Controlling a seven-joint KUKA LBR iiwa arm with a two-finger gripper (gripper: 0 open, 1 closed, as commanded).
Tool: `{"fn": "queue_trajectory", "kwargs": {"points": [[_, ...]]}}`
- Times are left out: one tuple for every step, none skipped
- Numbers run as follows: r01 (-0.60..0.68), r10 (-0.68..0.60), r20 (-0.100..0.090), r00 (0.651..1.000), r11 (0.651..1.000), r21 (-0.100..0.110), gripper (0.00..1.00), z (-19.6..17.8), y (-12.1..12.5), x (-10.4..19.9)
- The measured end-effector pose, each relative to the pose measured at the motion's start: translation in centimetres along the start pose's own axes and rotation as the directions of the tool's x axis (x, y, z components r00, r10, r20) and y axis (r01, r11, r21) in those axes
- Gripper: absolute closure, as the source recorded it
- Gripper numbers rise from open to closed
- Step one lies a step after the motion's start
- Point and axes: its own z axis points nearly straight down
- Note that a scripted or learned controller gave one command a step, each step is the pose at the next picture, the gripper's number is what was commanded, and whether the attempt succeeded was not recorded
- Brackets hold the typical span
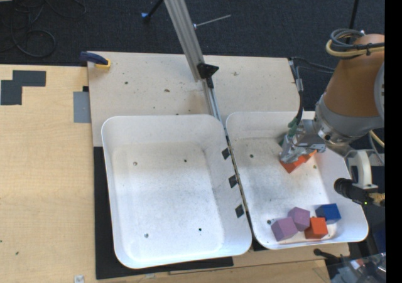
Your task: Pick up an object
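My gripper [293, 153] hangs low over the middle of the right bin [260, 172], its metal fingers pointing down and left. An orange-red block [296, 162] lies right under the fingertips, partly covered by them; whether it sits between the fingers I cannot make out. In the bin's near right corner lie two purple blocks [284, 228] [300, 217], an orange block [317, 228] and a blue block [328, 212], packed close together.
The left bin [125, 144] stands beside the right one, with a ridge carrying black clips [232, 180] between them. A slanted aluminium rail [186, 31] rises behind the bins. A blue and yellow clamp [95, 59] sits at the bench's far left corner.
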Motion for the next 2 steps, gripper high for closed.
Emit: {"fn": "queue_trajectory", "kwargs": {"points": [[0.000,0.000,0.000,1.000,1.000,0.001,1.00,1.4,0.6,5.2],[0.002,-0.002,0.001,1.000,1.000,-0.001,1.00,0.4,1.0,10.7]]}}
